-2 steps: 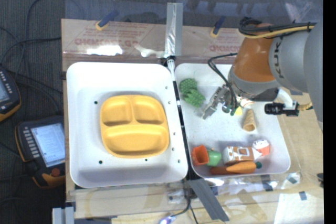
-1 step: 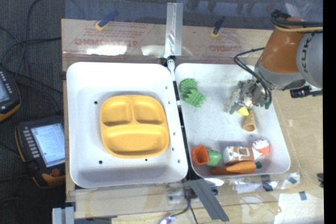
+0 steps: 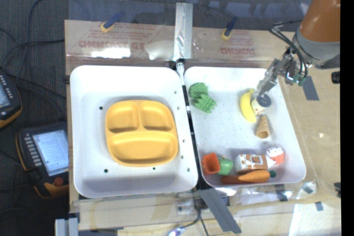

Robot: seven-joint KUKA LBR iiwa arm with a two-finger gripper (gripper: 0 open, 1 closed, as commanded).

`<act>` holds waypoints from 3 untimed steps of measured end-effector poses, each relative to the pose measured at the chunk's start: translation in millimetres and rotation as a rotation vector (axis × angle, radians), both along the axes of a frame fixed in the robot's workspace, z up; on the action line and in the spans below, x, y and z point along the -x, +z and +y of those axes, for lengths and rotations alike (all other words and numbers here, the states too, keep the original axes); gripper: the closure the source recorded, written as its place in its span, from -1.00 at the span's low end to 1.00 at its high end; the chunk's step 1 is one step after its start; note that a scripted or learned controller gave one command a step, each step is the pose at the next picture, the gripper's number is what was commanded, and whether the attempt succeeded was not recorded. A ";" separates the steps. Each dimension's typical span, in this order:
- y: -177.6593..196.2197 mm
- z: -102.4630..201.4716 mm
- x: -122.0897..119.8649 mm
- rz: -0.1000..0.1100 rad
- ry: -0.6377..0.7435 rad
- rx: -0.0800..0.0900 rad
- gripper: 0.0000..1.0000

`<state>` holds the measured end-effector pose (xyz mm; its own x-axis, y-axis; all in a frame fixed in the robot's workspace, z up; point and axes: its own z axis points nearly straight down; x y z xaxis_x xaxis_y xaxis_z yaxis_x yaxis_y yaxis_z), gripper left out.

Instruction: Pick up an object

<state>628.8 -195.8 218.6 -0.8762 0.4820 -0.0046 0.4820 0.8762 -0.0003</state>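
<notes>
My gripper (image 3: 261, 98) reaches in from the upper right and hangs low over the right bin (image 3: 221, 124), its tip right beside the yellow banana (image 3: 246, 106). Whether it touches the banana I cannot tell. Just below the tip lies a tan ice-cream cone (image 3: 262, 126). Green broccoli (image 3: 201, 97) sits at the bin's upper left. Along the front edge lie an orange cup with a green piece (image 3: 216, 164), a small milk carton (image 3: 251, 162), a carrot (image 3: 252, 177) and a red-and-white toy (image 3: 275, 155).
The left bin (image 3: 88, 91) holds a yellow divided plate (image 3: 142, 131). A metal divider (image 3: 183, 36) stands at the back between the bins. Handheld devices and cables lie off the bench at the left.
</notes>
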 end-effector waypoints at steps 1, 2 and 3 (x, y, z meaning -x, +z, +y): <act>-126.7 57.2 13.8 -0.010 0.015 0.003 1.00; 42.1 92.2 32.8 0.000 0.017 -0.002 1.00; 47.9 116.2 -17.8 0.001 -0.071 -0.002 1.00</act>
<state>646.6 -79.6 266.4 -0.8400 0.5426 -0.0023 0.5426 0.8400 0.0010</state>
